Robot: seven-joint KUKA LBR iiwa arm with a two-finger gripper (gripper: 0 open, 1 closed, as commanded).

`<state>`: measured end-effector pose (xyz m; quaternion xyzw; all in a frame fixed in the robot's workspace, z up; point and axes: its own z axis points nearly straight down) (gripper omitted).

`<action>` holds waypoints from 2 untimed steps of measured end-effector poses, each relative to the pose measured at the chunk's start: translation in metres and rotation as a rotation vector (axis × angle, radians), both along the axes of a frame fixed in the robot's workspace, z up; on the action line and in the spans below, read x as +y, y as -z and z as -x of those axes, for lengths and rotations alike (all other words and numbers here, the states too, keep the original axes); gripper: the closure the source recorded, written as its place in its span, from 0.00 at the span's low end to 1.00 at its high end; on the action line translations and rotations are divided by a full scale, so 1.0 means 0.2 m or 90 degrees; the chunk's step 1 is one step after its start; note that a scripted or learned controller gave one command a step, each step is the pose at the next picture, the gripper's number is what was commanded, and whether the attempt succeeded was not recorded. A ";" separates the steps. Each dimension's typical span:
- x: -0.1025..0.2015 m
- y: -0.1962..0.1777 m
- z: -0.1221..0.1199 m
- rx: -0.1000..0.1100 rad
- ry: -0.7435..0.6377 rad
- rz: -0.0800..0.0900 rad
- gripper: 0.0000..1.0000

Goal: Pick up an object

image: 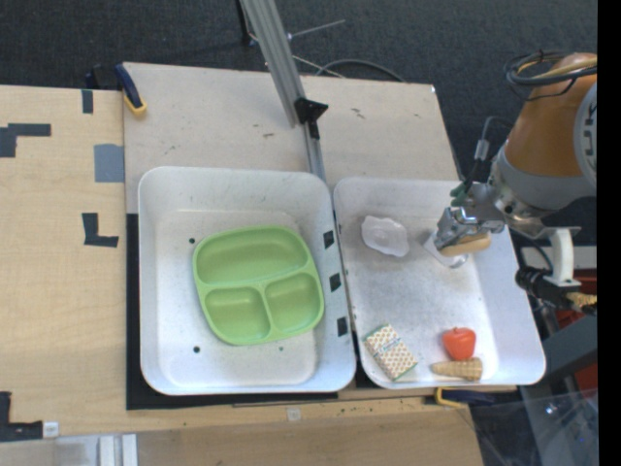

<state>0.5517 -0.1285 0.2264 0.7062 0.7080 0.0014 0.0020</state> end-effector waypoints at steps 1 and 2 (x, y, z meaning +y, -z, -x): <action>0.00 -0.11 0.00 0.002 0.000 0.000 1.00; 0.30 -0.04 -0.06 0.004 -0.003 -0.001 1.00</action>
